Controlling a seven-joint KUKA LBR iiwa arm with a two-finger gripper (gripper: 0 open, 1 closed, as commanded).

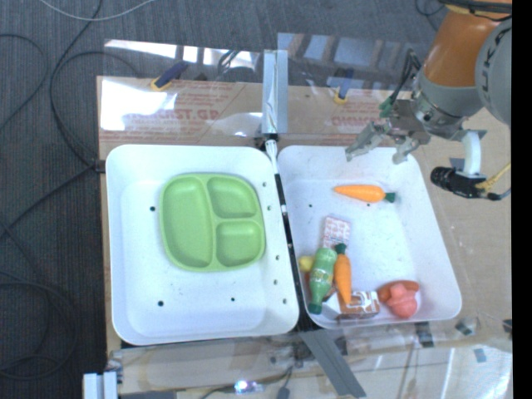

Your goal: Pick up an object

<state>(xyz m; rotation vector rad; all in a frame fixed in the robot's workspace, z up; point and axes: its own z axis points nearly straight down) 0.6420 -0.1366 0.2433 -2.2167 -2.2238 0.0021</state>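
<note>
The gripper (382, 145) hung over the right bin's (432, 223) far edge, fingers spread and holding nothing. A carrot (360, 193) lay just below it.

Both white bins (125, 248) look like smooth, faintly glossy moulded plastic, the green divided plate (213, 222) a satin plastic, the toy carrot (360, 193) shiny plastic, the table (208, 115) dull brown cardboard-like board, and the claw (384, 142) matt grey metal.
</note>
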